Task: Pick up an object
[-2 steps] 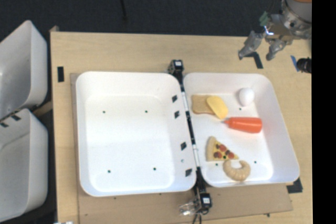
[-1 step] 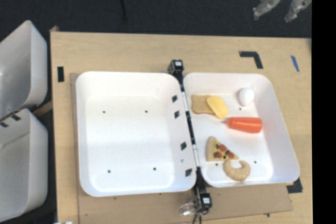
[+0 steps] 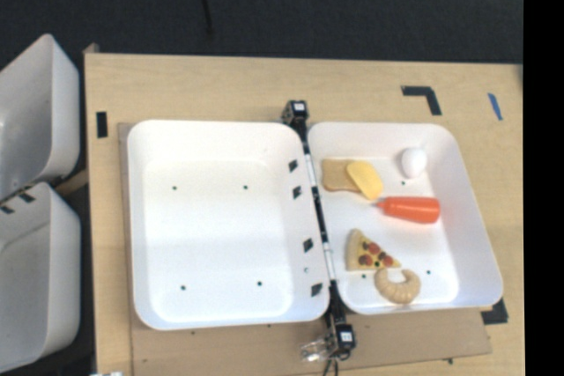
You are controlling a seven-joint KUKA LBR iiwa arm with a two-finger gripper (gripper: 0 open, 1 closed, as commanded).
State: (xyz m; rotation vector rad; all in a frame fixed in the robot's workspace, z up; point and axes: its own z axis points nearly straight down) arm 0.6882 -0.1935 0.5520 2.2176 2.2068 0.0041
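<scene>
Inside right bin (image 3: pixel 458 154), six food items

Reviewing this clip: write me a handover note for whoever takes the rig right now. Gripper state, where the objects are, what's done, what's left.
Gripper: no object is seen held.
Objects: all six lie in the right bin: a tan bread slice with a yellow piece overlapping it, a white egg, an orange carrot, a pizza slice and a croissant near the front wall.
Left bin: beside it, sharing the centre divider.
Done: nothing picked up.
Left: choose one object, grasp it, lift it.
</scene>
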